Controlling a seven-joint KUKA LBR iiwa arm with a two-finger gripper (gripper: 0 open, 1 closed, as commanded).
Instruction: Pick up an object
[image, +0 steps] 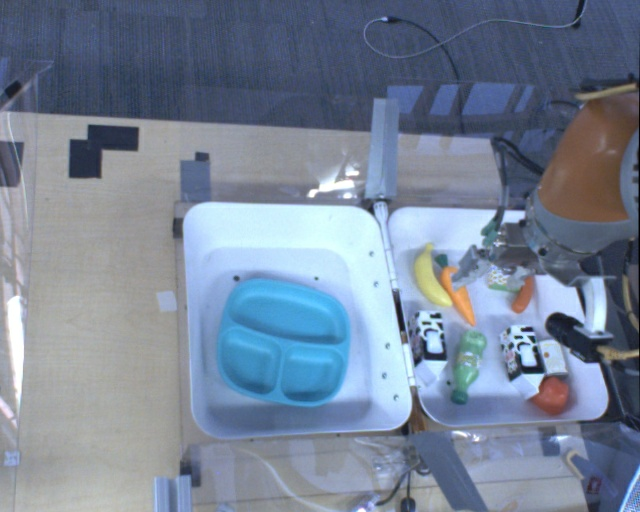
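1. The left bin holds a blue divided tray.
2. The right bin holds a banana, two carrots, a green bottle, two cow-patterned cartons and a tomato.
3. The gripper hangs just above the nearer carrot; whether its jaws are released or clenched, I cannot tell.

High fixed camera, slanting down on both bins (arm entering right)

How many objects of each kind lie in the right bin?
Banana: 1
Carrots: 2
Cow-print cartons: 2
Green bottle: 1
Tomato: 1
Total: 7
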